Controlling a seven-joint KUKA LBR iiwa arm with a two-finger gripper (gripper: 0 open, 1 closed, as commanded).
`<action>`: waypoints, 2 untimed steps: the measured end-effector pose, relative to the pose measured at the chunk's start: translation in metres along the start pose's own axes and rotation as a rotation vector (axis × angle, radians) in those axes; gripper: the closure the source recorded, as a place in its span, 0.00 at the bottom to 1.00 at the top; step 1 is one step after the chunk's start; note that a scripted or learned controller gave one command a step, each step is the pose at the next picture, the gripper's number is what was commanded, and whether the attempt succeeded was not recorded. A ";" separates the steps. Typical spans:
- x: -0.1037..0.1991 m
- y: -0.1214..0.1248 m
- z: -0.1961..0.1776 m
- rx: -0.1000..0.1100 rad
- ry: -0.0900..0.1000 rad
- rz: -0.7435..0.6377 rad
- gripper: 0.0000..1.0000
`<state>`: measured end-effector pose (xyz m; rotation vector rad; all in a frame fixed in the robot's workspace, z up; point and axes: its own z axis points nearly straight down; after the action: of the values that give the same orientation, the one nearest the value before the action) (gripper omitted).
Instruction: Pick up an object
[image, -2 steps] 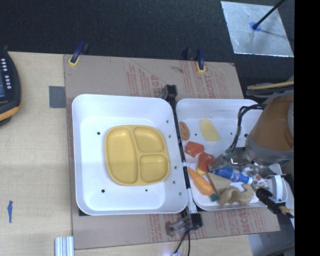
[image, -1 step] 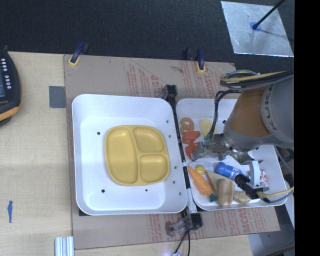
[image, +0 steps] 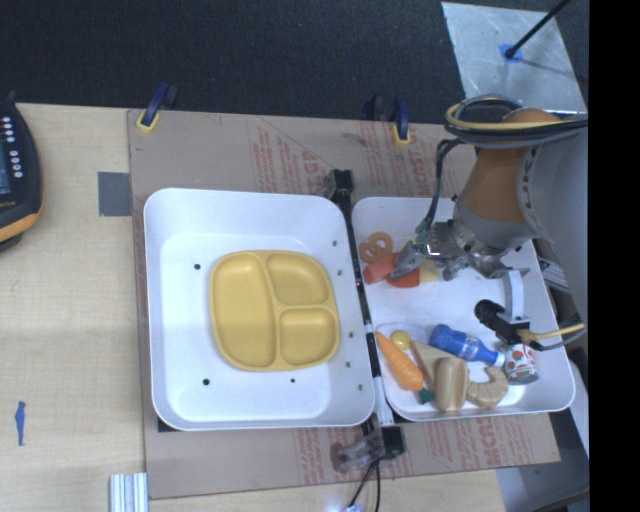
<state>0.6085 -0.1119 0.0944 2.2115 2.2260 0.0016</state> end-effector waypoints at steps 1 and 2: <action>0.000 -0.003 -0.010 0.008 0.001 -0.004 1.00; 0.000 -0.003 -0.009 0.009 0.001 -0.006 0.00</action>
<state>0.6055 -0.1117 0.1038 2.2094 2.2383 -0.0071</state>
